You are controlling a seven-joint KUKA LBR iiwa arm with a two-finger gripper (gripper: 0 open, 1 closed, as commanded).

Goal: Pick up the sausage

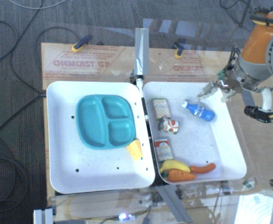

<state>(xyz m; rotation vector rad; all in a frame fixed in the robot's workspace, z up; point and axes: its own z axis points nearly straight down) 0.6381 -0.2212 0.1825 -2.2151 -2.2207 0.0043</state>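
Nearest, the sausage [203, 168] lies against the right bin's [230, 139] front wall, beside the carrot [181, 175] and banana [174, 165]. Gripper [217, 89] hovers open, empty, well apart over the far rim.

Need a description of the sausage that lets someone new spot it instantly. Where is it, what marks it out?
Look in the right bin, along its near edge. The sausage lies there, right of the yellow banana and the orange carrot. It is the slim, reddish-brown, slightly curved piece, darker and thinner than either neighbour.
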